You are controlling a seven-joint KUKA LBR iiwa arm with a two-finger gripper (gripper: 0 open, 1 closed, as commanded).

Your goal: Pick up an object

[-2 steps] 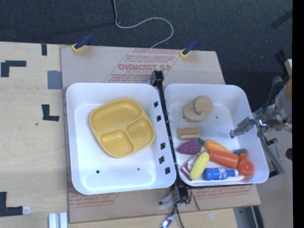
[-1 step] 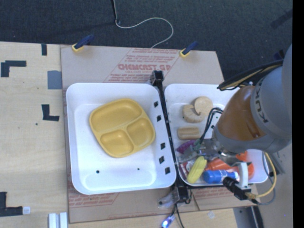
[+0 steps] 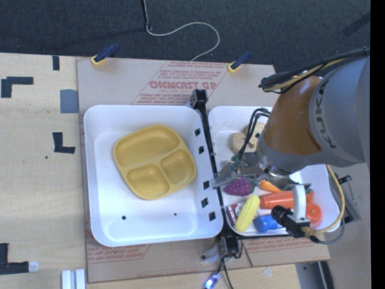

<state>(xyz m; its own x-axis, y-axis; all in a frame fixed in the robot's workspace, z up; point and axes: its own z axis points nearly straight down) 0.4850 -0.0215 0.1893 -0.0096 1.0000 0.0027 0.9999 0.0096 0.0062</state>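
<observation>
Camera view: my gripper point(image 3: 231, 174) hangs over the grapes point(image 3: 238, 186) in the right bin point(image 3: 221, 120); how it is set I cannot tell. Corn point(image 3: 247, 213) crowds close, so I might nudge both.

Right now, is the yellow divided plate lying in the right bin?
No, the yellow divided plate lies alone in the left bin, while the toy food sits in the right bin.

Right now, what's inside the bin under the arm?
The right bin holds purple grapes, corn, a carrot, a blue toy and something tan. The arm covers the rest.
</observation>
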